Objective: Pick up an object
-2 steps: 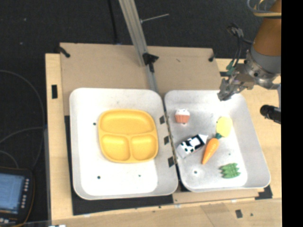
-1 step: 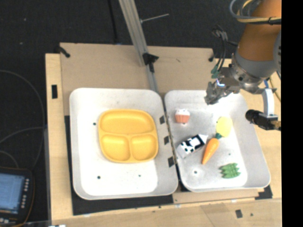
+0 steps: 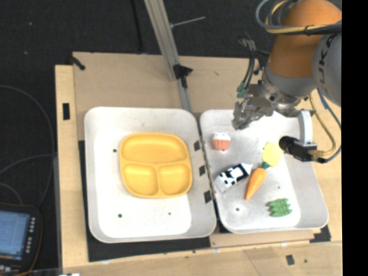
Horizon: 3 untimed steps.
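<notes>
One fixed overhead camera looks down obliquely on the surface [image 3: 66,154], framing both bins; the arm [image 3: 299,45] enters from the right.

My robot arm [image 3: 299,45] is big, round and orange on top, with grey metal under it. At twelve o'clock, grey cables [image 3: 270,10] loop over it. Its gripper [image 3: 246,115] is dark grey.

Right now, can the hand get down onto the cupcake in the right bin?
Probably yes. The hand hovers just up and right of the cupcake, nothing lies between them, and the cow carton sits well apart.
</notes>
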Each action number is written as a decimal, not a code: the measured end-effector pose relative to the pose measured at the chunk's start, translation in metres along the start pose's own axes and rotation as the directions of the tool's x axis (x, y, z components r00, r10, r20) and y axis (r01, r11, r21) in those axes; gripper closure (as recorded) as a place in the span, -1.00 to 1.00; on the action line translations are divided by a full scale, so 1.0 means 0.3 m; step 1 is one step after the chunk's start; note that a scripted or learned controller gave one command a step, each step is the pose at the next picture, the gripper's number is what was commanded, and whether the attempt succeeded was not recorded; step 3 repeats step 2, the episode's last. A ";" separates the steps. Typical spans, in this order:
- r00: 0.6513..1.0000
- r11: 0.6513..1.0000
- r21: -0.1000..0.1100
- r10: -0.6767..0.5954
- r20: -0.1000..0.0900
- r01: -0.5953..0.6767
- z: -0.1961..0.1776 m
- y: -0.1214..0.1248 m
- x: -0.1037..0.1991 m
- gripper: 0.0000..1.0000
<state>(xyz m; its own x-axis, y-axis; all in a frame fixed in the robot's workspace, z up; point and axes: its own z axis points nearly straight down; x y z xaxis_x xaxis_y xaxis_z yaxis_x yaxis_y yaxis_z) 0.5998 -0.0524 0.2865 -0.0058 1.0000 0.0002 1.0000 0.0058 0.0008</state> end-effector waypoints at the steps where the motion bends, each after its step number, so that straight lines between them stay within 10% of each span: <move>1: 1.000 1.000 0.002 0.000 0.000 0.000 0.070 -0.054 0.162 1.00; 2: 1.000 1.000 0.001 -0.002 -0.001 0.002 0.108 -0.066 0.366 1.00; 3: 1.000 1.000 0.001 -0.002 -0.001 0.002 0.108 -0.066 0.366 1.00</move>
